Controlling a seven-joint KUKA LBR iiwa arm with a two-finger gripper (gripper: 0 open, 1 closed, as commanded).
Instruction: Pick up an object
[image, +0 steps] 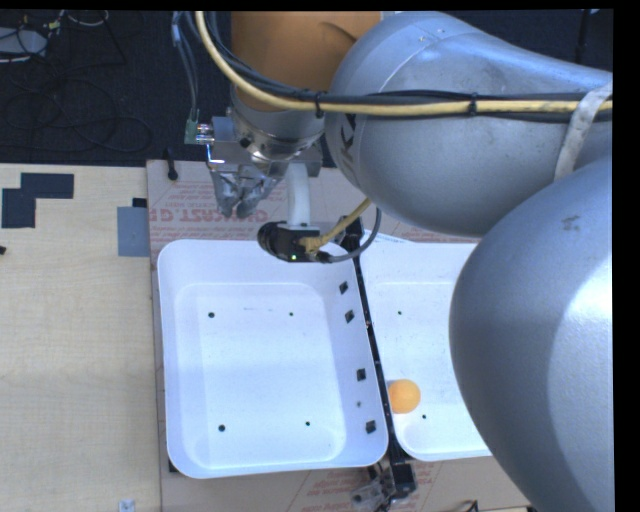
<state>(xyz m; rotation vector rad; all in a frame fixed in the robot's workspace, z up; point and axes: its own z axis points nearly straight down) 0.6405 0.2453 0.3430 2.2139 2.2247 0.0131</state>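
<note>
two white bins sit side by side on the bench, and most of what you see is the grey arm (500, 150) sweeping in from the right, its bulk covering much of the right bin (430, 300). the left bin (260, 370) lies open to you, with nothing loose showing on its floor but small dark marks. between the bins runs a dark divider strip (358, 340).

up at the far rim of the left bin, just past its back edge, you find the gripper (243, 200), hanging over the cardboard sheet (190, 205) rather than over either bin. its fingers taper down to what looks like a near-closed tip with nothing between them, but the blur there is too much for you to say whether they are apart or together. a black fitting with a green light (292, 243) sits just beside it on the bin's back rim.

smallest of all is the orange ball (404, 396), the only loose thing you can go for. it rests on the floor of the right bin, near the front corner, close to the divider. being round, it gives you no long axis to line up with.

so, as you look at it, the ball lies toward the near side and to the right of the pincer, well apart, across the divider. you would judge the pick as not yet begun: the coming move calls for a long carry over the strip before any descent.
</note>
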